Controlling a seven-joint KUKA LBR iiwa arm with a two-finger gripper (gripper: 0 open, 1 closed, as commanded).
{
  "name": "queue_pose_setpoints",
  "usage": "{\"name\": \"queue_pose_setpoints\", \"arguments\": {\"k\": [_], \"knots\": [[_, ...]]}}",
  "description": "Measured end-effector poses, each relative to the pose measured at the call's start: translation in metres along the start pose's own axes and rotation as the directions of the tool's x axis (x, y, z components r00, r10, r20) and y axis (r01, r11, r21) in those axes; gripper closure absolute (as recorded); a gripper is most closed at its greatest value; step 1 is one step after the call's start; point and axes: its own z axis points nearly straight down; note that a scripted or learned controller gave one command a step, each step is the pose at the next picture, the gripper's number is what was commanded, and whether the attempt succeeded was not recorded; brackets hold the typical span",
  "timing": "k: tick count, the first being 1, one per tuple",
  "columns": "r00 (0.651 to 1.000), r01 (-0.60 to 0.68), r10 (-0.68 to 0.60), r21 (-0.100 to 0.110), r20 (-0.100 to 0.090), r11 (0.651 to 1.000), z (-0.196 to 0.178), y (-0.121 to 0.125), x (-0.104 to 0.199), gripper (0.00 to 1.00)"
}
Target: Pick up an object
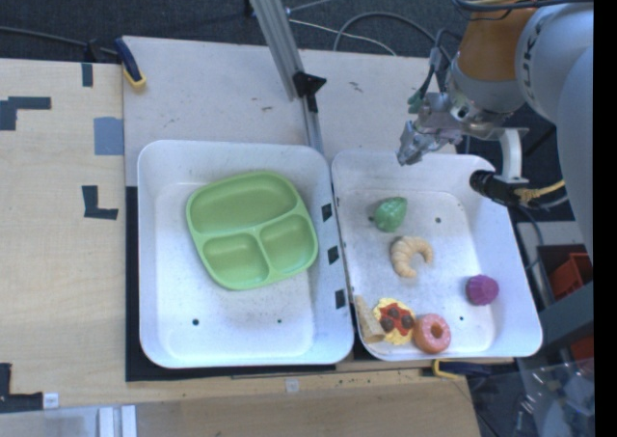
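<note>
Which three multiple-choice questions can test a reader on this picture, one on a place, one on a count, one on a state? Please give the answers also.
1. Where does the green divided plate lie?
A. In the left bin
B. In the right bin
C. On the bare bench

2. How many items lie in the right bin?
A. Three
B. Five
C. Seven

3. Where is the hand now?
A. Touching the donut
B. Over the far edge of the right bin, touching no item
C. Over the green plate

Answers:
1. A, since the plate rests inside the left bin.
2. B: green item, croissant, purple item, pizza slice, donut.
3. B, as it is apart from every item.
</note>
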Motion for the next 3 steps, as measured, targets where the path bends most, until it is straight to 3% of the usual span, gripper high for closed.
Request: {"name": "queue_pose_setpoints", "arguments": {"k": [2,3], "knots": [[1.0,0.006,-0.006,0.004,-0.001,1.0,0.009,-0.003,0.104,1.0],[1.0,0.006,-0.006,0.001,-0.002,1.0,-0.009,-0.002,0.158,1.0]]}}
